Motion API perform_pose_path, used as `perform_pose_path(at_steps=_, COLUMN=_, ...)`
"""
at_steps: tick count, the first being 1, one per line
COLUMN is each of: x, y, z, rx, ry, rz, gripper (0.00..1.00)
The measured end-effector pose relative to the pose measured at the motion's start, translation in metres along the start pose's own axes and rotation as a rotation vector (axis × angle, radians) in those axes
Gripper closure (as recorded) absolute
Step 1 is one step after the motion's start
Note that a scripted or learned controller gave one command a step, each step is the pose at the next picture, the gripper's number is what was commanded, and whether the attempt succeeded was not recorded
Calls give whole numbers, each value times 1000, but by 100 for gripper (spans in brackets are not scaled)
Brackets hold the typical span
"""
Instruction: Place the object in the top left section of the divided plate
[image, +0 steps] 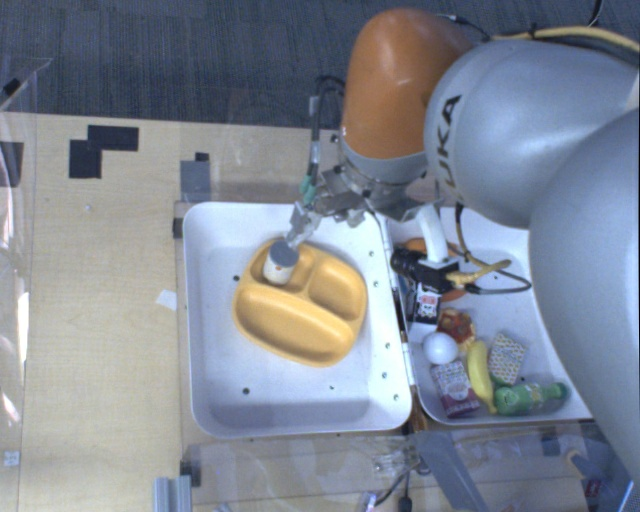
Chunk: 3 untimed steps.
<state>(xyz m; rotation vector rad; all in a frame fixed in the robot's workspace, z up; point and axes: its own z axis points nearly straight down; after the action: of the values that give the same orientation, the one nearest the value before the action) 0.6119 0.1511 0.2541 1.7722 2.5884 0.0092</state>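
Observation:
A yellow divided plate (300, 308) lies in the left white bin (225, 390). A small cylinder with a grey top and white side (281, 263) sits in the plate's top left section. My gripper (296, 232) reaches down from the upper right, and its tip is right at the cylinder's upper edge. The slant of the view hides whether it grips the cylinder or only touches it.
The right bin (500, 415) holds a white ball (438, 348), a banana (481, 372), a green bottle (525, 398), a red packet (455, 388), a checkered piece (506, 355) and other small items. The arm's big grey body covers the upper right.

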Motion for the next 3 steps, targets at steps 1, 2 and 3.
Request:
perform_pose_path(at_steps=1, x=-46, y=-39, z=66, rx=3, ry=0, rz=-67, gripper=0)
perform_pose_path(at_steps=2, x=-82, y=-76, z=23, rx=0, ry=-1, rz=-71, gripper=0)
perform_pose_path(at_steps=3, x=-159, y=0, z=-124, rx=-2, ry=-3, rz=79, gripper=0)
